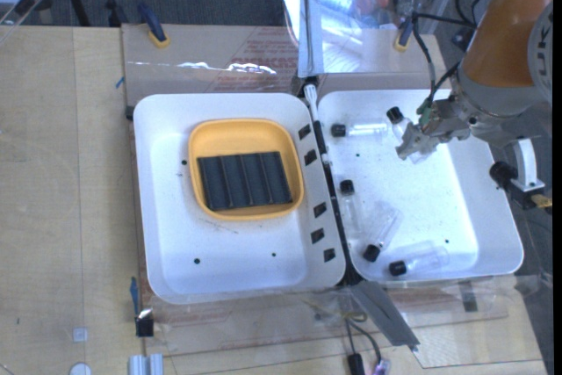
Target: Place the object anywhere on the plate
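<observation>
Gripper (413, 145) over the right shallow white bin (492, 224), near its 1 o'clock area; fingers were a grey blur, couldn't tell spread or pinched, nothing visibly between them. Grey arm (514, 57) with its orange band came in from 3 o'clock, wrist angled down toward 9, upper links cut off by the frame edge.

Clear plastic vials with black caps lay in that bin: one at 11 o'clock of the gripper (360, 129), one near the bin's middle (382, 228), one at the bin's 6 o'clock edge (421, 259). Their bodies were transparent and hard to trace against the white floor.

Left white bin (158, 215) held the yellow rounded-square plate (204, 140) carrying a dark ribbed rectangular pad (244, 180).
</observation>
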Motion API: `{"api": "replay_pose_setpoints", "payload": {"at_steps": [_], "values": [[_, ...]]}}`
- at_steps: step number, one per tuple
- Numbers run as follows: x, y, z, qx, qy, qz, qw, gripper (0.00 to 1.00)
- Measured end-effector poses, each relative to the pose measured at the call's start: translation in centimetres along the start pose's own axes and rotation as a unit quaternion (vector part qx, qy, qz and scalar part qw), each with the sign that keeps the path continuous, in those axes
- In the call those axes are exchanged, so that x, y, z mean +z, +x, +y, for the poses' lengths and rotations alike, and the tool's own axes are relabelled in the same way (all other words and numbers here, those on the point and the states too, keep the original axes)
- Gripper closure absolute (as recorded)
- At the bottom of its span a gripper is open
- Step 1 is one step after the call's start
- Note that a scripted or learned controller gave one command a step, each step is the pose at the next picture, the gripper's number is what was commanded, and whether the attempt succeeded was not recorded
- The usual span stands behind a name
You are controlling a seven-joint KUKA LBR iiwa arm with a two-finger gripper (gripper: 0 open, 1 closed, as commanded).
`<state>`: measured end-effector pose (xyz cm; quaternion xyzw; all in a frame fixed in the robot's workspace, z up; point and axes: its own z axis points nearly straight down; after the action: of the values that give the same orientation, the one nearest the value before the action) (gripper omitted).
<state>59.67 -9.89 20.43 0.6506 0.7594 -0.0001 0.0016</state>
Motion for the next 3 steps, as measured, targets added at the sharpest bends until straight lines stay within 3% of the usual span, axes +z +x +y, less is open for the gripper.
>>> {"api": "replay_pose_setpoints", "payload": {"at_steps": [1,2,3], "values": [[-1.0,1.9,2.7,-0.129,-0.001,0.0,0.9916,1.0],[-7.1,0.7,7.3,-0.243,-0.002,-0.001,0.9701,1.0],[-0.9,-1.2,3.2,-0.344,0.001,0.002,0.9391,1.0]]}}
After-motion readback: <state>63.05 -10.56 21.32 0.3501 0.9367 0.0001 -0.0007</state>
